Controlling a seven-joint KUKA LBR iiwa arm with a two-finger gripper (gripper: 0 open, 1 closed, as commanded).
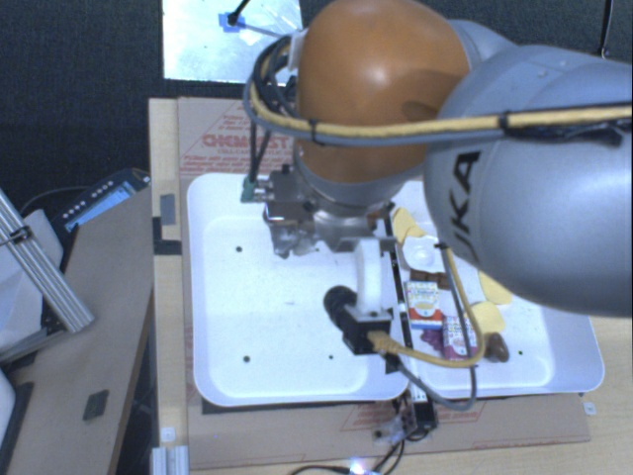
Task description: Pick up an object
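Over the left bin point(227, 305), one of two white ones, the single gripper point(285, 237) hangs low; whether it is open or closed cannot be told. The right bin point(559, 372) holds one printed carton point(425, 303), one brown lump point(495, 346) and two yellow pieces point(492, 313), partly behind the arm point(534, 186).

- A robotics lab is indicated — a grey arm point(534, 196) is set over white bins point(237, 305).
- Aluminium framing point(45, 270) and loose cabling point(401, 426) are seen beside them.
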